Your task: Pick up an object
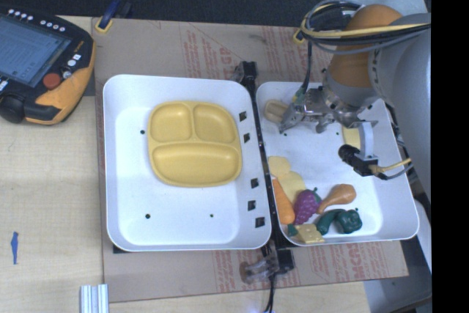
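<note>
- White bins sit side by side: my left bin holds a yellow plate.
- My arm hangs over the right bin.
- My gripper is low there; I cannot tell its state.
- Toy food waits near the front: carrot, grapes, drumstick.
- I think I am reaching. Next I must go down onto one toy.

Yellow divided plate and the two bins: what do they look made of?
Yellow divided plate: looks like moulded plastic, matte, with soft rounded ridges and even colour. Left bin and right bin: probably thin formed plastic, smooth white with faint sheen at the rounded rims; could be coated metal.
</note>
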